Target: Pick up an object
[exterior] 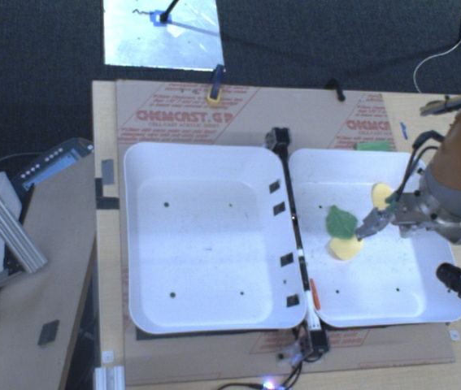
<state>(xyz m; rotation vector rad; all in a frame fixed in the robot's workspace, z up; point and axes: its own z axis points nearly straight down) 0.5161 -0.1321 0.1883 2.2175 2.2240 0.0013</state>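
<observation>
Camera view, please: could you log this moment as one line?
gripper: low in right bin | touching: green object, yellow object | second yellow object: apart | grasp: unconfirmed

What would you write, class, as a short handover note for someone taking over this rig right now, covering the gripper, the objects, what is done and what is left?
Gripper: low in the right bin, tip by the green object and the yellow piece; grip state cannot be read.
Objects: green object and yellow piece lie close together near the right bin's middle; a second yellow piece sits further back.
Left bin: no arm over it.
Done: arm has reached the objects.
Left: nothing visibly lifted; grasp and raise one object.
</observation>
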